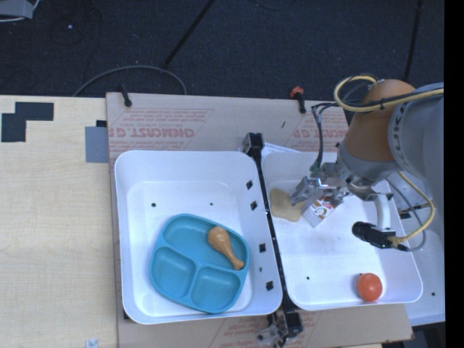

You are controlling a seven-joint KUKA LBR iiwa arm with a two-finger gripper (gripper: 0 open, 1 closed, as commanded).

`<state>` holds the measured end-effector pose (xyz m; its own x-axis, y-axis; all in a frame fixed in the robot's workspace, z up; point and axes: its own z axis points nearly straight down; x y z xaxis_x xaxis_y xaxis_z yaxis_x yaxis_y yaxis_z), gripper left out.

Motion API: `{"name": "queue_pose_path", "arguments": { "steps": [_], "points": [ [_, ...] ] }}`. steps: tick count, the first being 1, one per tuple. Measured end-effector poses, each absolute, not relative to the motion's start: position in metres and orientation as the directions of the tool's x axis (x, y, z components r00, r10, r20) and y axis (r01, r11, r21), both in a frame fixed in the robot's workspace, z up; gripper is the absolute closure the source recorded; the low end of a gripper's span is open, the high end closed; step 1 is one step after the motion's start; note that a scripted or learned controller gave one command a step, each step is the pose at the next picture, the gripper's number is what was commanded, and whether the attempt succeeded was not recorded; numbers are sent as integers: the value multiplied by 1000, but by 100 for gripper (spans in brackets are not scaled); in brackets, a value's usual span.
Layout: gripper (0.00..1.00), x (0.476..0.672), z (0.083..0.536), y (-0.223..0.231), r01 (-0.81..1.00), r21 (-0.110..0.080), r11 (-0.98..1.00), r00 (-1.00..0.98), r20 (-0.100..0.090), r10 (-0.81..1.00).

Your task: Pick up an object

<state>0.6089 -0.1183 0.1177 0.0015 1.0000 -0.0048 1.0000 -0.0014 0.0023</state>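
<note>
Nearest the camera, a red-orange ball-like item [369, 286], possibly a tomato, lies in the right bin [330, 288] below and to the right of the gripper [316, 198], well apart from it. In the left bin [138, 187], well to the gripper's left and lower, a blue divided plate [181, 274] carries a toy chicken drumstick [226, 246] in its upper compartment. The arm's grey body [417, 133] is cut off at the right of the view. The orange band [377, 125] sits above the wrist, with yellow cabling looped around it. The gripper is angled down and leftward into the right bin. A small printed carton [320, 210] appears between its fingers, though the contact is hard to confirm. A tan flat object [283, 205], partly hidden, lies just left of the gripper.
</note>
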Motion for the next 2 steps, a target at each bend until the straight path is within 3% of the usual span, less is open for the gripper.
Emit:
{"name": "queue_pose_path", "arguments": {
  "steps": [1,2],
  "points": [
    [100,611,131,-121,1000,9,-6,6,-8,1000],
    [100,604,179,-127,1000,1,-3,3,0,1000]
  ]
}}
